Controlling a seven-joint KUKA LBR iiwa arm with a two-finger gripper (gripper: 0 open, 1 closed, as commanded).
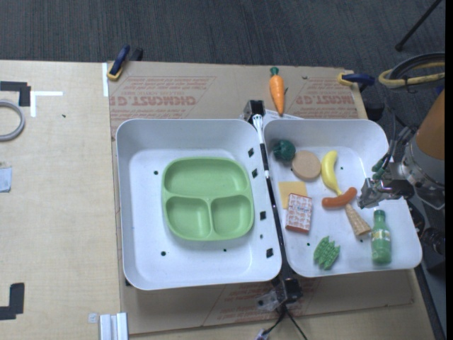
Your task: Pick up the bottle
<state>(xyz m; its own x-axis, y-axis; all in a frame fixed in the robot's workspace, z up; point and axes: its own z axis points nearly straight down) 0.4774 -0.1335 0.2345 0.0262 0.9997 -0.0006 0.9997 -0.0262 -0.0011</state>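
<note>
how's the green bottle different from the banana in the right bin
The bottle is green and straight; the banana is yellow and curved. The bottle lies near the right bin's right wall, just below the gripper; the banana lies further up, beside a round tan piece. Both lie flat, lengthwise up the view.

Pale green divided tray sits in the white left bin, and over in the white right bin there's a see-through green bottle, a yellow banana, an orange-red sausage, a red-and-white patterned box, a tan round cookie and a dark green leafy piece
</note>
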